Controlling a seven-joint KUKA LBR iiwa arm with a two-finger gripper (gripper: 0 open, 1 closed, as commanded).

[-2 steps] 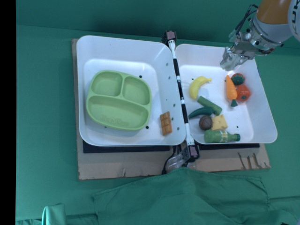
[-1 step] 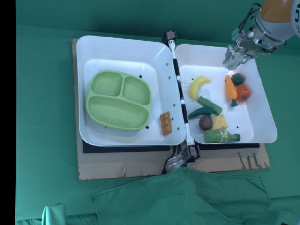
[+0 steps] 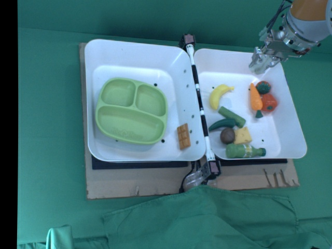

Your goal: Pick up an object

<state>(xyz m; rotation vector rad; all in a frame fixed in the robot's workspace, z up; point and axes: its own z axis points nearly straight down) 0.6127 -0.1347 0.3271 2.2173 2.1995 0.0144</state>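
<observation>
My gripper (image 3: 259, 64) hangs over the far right part of the right bin (image 3: 290, 134), above the tomato (image 3: 263, 86), with nothing visible between its fingers. Below it lie an orange carrot (image 3: 255, 99) and a red pepper (image 3: 269, 103). A yellow banana (image 3: 219, 95) sits near the bin's middle. Further forward are a green cucumber (image 3: 232, 116), a dark green pepper (image 3: 222, 124), a brown round piece (image 3: 227, 135), a yellow cheese wedge (image 3: 242, 135) and a green bottle (image 3: 245, 151).
The left bin (image 3: 176, 61) holds a light green divided plate (image 3: 132, 110) and a brown chocolate bar (image 3: 183, 136) near its front right corner. A black-and-white divider rail (image 3: 198, 100) runs between the bins. Green cloth (image 3: 207, 222) lies at the front.
</observation>
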